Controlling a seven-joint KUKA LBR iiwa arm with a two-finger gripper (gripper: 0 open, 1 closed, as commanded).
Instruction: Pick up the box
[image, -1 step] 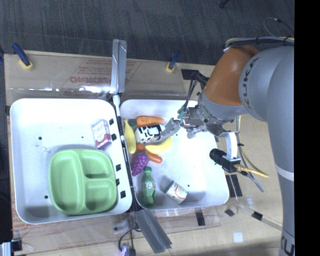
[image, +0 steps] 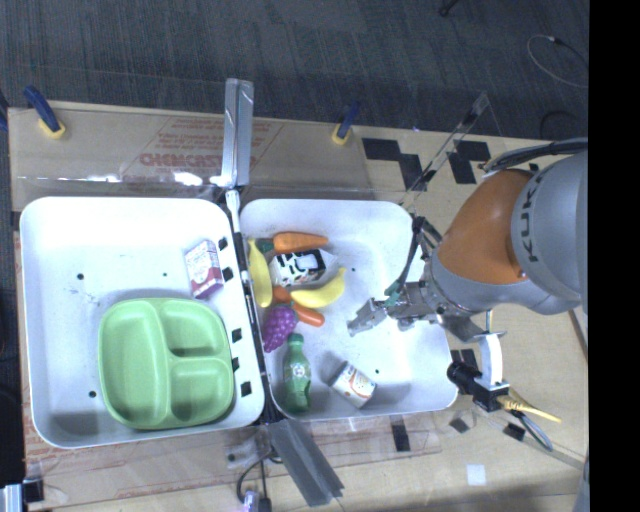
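We see the box (image: 203, 268) lying in the left bin (image: 60, 240), near its right wall, just above the green divided plate (image: 166, 362). Our gripper (image: 362, 320) hangs over the right bin (image: 390, 225), its state impossible to tell, beside bananas (image: 318, 293), grapes (image: 279, 326), a bottle (image: 295, 374) and a can (image: 352, 384).
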